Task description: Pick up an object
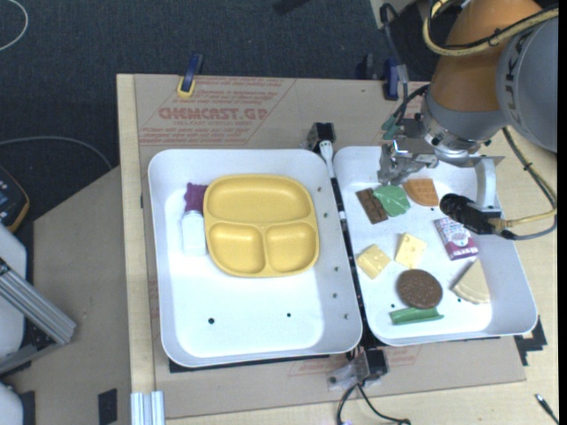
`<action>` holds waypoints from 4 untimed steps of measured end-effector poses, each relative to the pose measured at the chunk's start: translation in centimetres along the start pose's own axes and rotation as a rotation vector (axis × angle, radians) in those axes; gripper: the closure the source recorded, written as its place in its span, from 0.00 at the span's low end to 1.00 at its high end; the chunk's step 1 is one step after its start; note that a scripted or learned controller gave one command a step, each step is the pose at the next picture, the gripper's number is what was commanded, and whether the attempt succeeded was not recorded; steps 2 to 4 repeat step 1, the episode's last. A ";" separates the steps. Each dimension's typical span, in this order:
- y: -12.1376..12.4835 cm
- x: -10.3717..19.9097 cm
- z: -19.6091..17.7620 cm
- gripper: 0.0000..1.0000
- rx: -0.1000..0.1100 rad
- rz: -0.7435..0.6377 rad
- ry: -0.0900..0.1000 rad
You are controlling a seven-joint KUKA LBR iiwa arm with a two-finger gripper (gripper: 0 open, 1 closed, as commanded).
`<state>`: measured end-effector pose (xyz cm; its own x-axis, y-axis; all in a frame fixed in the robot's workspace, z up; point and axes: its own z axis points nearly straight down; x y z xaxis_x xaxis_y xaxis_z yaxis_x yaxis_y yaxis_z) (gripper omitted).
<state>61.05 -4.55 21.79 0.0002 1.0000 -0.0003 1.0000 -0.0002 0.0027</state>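
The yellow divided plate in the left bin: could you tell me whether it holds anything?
Empty: all three compartments of the yellow plate show bare yellow.

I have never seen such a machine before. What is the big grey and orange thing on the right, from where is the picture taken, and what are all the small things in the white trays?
The grey and orange thing is a robot arm. Its two-finger gripper hangs at the far end of the right shallow white bin, just over a soft green piece. I cannot tell whether it holds anything.

One camera, fixed above the bench, looks down at a slant.

The right bin holds toy food: a brown bar, an orange square cracker, two pale yellow cheese pieces, a round brown cookie, a flat green strip, a purple packet and a cream wedge.

The left white bin holds a yellow divided plate, with a white bottle and a purple item beside it.
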 end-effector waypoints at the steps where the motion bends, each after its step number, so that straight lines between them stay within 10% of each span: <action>1: -0.3 0.7 -1.8 1.00 -0.002 -0.002 0.000; 4: -0.3 0.7 -1.8 1.00 -0.002 -0.002 0.000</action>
